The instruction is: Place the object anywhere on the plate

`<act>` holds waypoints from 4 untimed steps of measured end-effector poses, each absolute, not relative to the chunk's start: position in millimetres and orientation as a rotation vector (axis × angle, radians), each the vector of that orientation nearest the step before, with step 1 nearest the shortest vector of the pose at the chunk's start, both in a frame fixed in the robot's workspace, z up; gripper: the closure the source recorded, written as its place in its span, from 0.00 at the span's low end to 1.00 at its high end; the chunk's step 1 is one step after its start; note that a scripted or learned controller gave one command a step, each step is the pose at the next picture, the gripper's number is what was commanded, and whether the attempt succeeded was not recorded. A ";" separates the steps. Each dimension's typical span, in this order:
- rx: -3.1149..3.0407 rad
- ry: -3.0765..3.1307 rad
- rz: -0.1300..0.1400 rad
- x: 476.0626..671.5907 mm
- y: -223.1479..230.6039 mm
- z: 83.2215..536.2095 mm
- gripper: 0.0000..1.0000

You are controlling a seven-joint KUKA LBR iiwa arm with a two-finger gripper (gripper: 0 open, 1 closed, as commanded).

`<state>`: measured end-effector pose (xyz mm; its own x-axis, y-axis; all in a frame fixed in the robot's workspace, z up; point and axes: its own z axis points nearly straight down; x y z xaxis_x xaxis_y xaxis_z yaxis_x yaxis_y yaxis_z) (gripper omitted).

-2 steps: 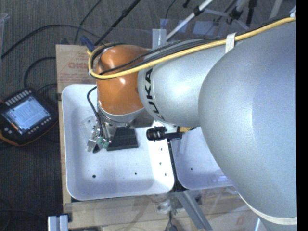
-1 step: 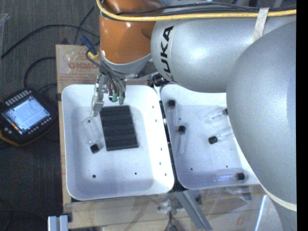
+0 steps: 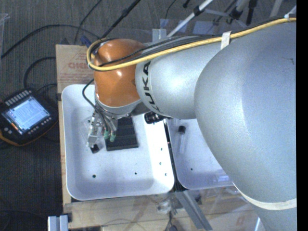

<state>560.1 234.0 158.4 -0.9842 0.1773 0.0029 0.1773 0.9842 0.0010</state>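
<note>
The grey arm [image 3: 231,81] filled the right side, hiding most of the right bin [image 3: 197,172]. In the left bin [image 3: 115,177] lay a dark flat ridged object [image 3: 122,134], partly covered by the pincer [image 3: 100,141]. Whether the pincer was clenched could not be told.

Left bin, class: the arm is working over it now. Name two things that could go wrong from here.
1. The pincer hangs at the edge of the dark flat block; it might clip or shove it.
2. The arm hides much of both bins, so the camera may miss a slip near the left bin.
</note>
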 end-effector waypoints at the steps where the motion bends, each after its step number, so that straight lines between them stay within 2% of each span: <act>1: -0.045 -3.144 0.001 650.5 230.5 169.5 1.00; 2: 0.003 -3.146 0.001 664.6 232.7 251.4 1.00; 3: 0.115 -3.144 0.001 669.2 232.9 326.6 1.00; 4: 0.114 -3.148 0.000 670.0 233.4 336.1 1.00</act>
<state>670.0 233.4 336.1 -0.9974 -0.0722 -0.0084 -0.0722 0.9974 -0.0002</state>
